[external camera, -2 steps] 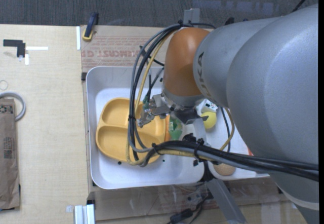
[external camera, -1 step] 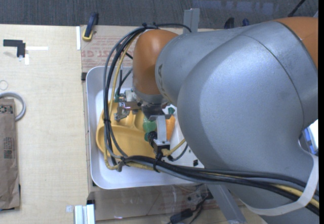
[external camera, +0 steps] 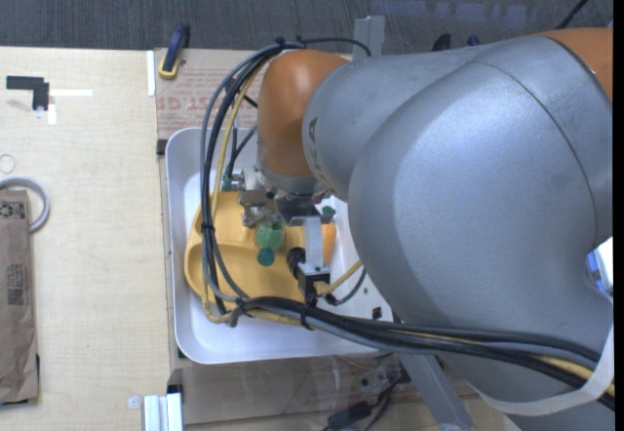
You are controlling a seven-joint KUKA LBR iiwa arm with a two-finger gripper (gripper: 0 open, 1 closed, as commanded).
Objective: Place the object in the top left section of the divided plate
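From above, the grey arm (external camera: 468, 195) comes in from the right and covers most of the right half of the bench; its orange band (external camera: 292, 107) sits over the back of the bin (external camera: 185, 322). The bin is a shallow white tray, seen along its left wall and near edge, with a rounded near-left corner. A bundle of black and yellow cables (external camera: 219, 215) loops from the band down across the left part of the bin and runs back right along its near edge.

In the bin lies the yellow plate (external camera: 219, 224), against the left wall, about halfway between the back and near edges. A raised divider shows on its left part; which section is which cannot be told, since the arm hides the rest.

The gripper (external camera: 273, 229) points down over the plate, just right of its visible centre. A green object (external camera: 268, 246) shows right at its tip, with a rounded teal end on the near side. Whether the fingers clamp it or merely stand above it cannot be told. An orange piece (external camera: 330, 242) shows just right of the gripper.

Left of the bin, the pale wooden worktop (external camera: 88, 254) carries a brown paper bag (external camera: 18, 293) at its left edge, a black bracket (external camera: 29, 88) near the back-left corner, and a yellow-and-black tool (external camera: 175, 52) at the back edge.
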